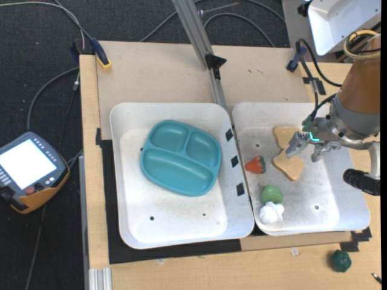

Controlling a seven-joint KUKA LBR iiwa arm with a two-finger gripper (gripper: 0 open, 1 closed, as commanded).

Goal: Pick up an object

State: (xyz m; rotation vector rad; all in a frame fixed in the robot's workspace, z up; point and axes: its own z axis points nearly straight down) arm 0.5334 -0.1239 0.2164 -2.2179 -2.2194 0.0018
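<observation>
Right bin [338,219], the landmark: the claw [306,147] hangs over its middle, fingers spread apart and holding nothing. A tan bread-shaped piece [288,166] lies just beneath the claw, a second tan piece [283,136] behind it. A red strawberry toy [256,165], green ball [272,194] and white figure [271,212] lie toward the bin's left side.

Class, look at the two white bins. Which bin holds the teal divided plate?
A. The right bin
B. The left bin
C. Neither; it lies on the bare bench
B: the teal divided plate lies alone inside the left bin, while the right bin holds the small food toys.
</observation>
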